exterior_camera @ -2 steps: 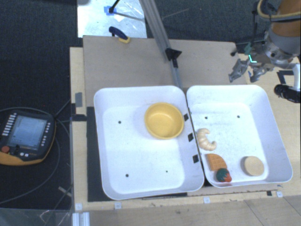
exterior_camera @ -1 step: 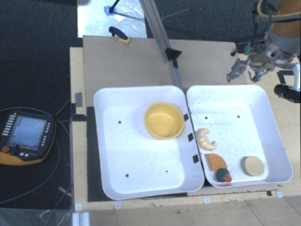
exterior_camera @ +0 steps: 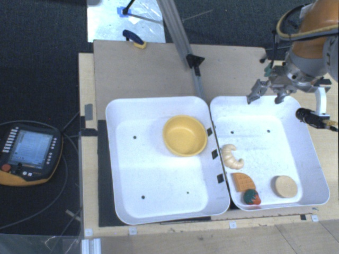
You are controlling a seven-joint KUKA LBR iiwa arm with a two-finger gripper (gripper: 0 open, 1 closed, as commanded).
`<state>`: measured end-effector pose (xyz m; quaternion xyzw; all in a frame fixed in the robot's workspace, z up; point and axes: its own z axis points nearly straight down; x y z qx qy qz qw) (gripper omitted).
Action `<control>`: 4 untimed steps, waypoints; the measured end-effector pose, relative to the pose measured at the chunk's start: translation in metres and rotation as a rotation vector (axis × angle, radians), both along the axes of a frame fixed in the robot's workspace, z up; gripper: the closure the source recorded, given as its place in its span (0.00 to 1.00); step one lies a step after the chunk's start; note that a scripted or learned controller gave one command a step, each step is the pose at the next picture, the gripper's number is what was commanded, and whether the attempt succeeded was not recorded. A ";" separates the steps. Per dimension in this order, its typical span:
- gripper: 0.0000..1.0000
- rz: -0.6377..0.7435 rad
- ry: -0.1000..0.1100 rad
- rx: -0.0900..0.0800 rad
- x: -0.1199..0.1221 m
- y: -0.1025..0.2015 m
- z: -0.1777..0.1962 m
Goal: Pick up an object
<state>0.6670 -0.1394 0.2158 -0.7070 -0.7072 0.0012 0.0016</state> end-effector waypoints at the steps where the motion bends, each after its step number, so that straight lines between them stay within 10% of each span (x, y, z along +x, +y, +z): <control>1: 0.00 0.001 -0.001 0.000 0.003 0.007 -0.046; 2: 0.00 0.000 -0.001 0.000 0.006 -0.001 -0.103; 3: 1.00 0.001 -0.007 -0.001 0.007 -0.001 -0.089; 4: 1.00 0.000 -0.010 -0.002 0.003 0.001 -0.027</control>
